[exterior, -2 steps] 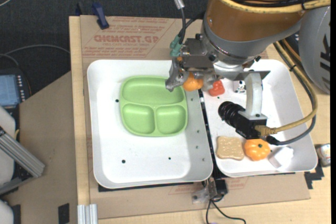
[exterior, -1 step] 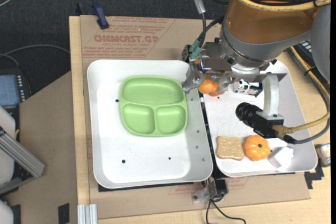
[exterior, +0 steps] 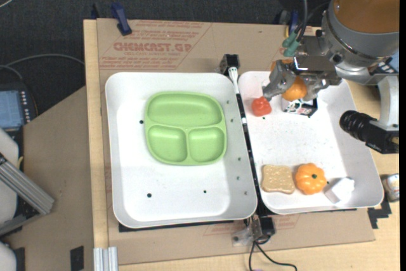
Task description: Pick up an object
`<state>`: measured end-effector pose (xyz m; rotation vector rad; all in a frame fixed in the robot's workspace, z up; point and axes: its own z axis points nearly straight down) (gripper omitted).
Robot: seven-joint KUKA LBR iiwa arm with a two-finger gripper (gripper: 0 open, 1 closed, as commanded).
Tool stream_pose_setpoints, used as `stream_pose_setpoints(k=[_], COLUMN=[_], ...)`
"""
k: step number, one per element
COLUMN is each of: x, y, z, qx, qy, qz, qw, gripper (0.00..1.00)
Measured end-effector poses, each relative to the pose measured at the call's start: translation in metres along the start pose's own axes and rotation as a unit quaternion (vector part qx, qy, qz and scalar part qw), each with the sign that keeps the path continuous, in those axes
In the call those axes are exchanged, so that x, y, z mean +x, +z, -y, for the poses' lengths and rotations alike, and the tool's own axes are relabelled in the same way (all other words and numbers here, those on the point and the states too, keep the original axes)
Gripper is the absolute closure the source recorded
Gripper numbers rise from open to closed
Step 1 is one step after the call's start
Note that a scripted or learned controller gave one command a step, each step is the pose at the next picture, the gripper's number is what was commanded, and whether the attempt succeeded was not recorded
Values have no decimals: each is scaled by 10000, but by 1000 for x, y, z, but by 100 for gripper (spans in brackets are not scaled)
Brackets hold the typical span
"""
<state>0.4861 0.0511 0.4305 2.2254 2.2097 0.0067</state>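
Gripper (exterior: 293,87) over the far end of the right bin (exterior: 336,130), fingers closed about a small orange object (exterior: 295,91), red piece (exterior: 261,106) just beside; a straight, slow lift should keep the hold secure

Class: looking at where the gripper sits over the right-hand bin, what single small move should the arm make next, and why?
Probably a short, straight lift. The gripper sits low at the far end of the right bin, with a small orange object seemingly between its fingers. Raising it slightly would test the grasp while clearing the red piece beside it.
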Motion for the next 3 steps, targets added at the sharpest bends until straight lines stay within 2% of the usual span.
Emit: stream_pose_setpoints(k=[1,2,3], x=[-4,27,10], y=[-32,-3,-42], z=[6,7,6], qx=[2,63,2], qy=[-36,-51,-26], qz=[-7,-4,-6], qw=[10000,10000,10000], gripper=[100,100,100])
